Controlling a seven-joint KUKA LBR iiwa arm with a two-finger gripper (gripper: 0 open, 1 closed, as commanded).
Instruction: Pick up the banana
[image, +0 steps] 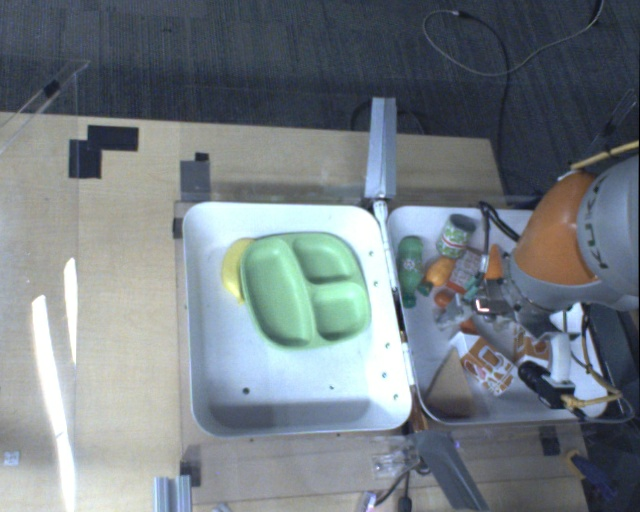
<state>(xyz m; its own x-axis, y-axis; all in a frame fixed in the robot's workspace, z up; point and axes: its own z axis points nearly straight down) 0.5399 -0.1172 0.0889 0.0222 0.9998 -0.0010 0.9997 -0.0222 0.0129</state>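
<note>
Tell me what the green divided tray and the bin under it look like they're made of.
Green divided tray: likely molded plastic, matte with soft sheen, rounded compartment edges. Left bin: looks like white plastic or coated metal, smooth, slightly glossy; hard to tell which.

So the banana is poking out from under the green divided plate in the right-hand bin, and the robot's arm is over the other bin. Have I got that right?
Not quite: the camera view shows the banana poking out from under the green divided plate in the left bin, not the right-hand one. The rest stands: the arm is over the other bin, among the clutter there.
</note>
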